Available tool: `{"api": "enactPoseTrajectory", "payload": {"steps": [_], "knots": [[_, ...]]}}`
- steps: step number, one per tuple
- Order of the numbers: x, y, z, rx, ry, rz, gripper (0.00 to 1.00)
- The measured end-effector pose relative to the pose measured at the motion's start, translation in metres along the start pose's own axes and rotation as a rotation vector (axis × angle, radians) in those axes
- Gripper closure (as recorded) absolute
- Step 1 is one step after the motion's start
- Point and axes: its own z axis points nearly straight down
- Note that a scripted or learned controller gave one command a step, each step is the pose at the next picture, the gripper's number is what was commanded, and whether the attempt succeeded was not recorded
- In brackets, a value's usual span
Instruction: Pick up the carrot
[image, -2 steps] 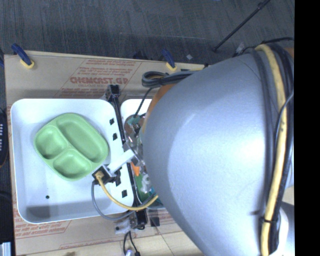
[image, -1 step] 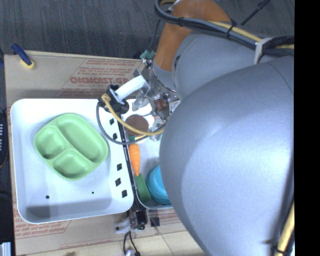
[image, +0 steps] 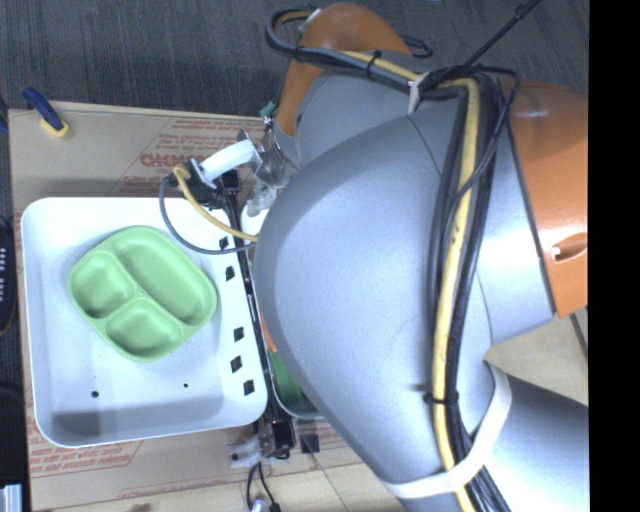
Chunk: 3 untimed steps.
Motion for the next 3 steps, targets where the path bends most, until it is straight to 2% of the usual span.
{"api": "enactPoseTrajectory", "payload": {"steps": [1,2,3], "knots": [[-0.097,-0.038,-0.035,0.005,0.008,-0.299,0.00],[-0.039,0.003,0.046,0.004,-0.003,-0.202,0.00],[-0.061,-0.030,0.085,-0.033,0.043,-0.261,0.00]]}}
